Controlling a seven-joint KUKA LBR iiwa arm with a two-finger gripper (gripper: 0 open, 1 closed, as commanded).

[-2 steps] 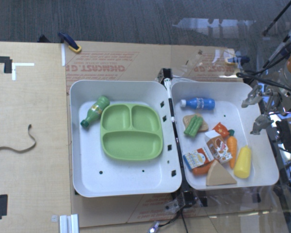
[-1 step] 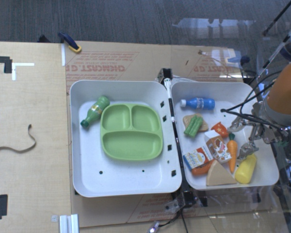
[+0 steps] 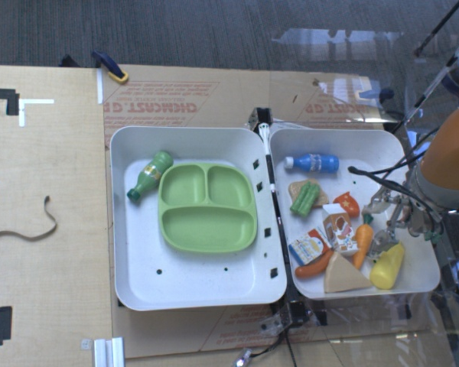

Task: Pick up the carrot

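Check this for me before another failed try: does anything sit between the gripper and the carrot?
Nothing visible does. The gripper hangs in the right bin, just right of the carrot, with bare gap between them. The carrot is crowded, though: a printed pouch on its left, a tan wedge below, a yellow piece to its lower right.

Bench and floor, seen from above.
I see a pale wooden bench (image 3: 46, 281) with brown cardboard (image 3: 183, 102) laid under its middle, dark grey carpet (image 3: 214, 14) beyond the far edge, and window glare on the floor at right.
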